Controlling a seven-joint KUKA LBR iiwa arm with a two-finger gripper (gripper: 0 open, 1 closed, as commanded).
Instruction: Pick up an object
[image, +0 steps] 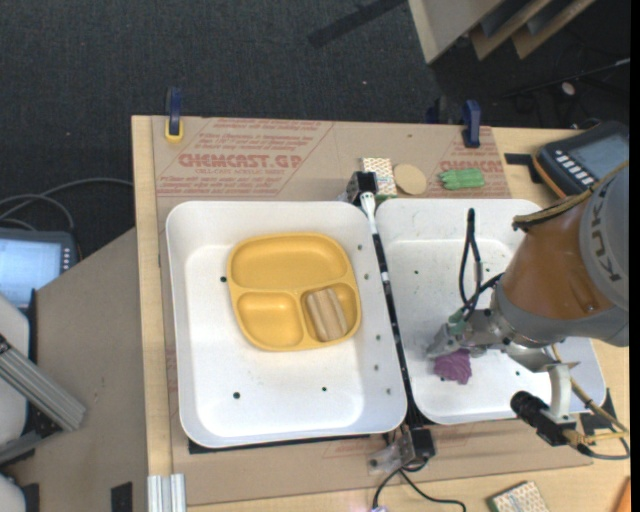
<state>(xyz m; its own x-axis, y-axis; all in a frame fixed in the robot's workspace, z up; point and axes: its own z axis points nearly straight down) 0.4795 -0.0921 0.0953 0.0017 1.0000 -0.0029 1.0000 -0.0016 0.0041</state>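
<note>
1 purple obj (453, 367) in R bin (430, 250), jaws (447, 345) just above.

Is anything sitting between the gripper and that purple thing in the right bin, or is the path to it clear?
Nothing visible stands in the way. The gripper hangs right over the purple object in the right bin, with only bare bin floor around them. The yellow tray lies apart, in the left bin.

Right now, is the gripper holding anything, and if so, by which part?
It cannot be told. The gripper is low in the right bin, right at the purple object, but the view does not show that object between its fingers.
</note>
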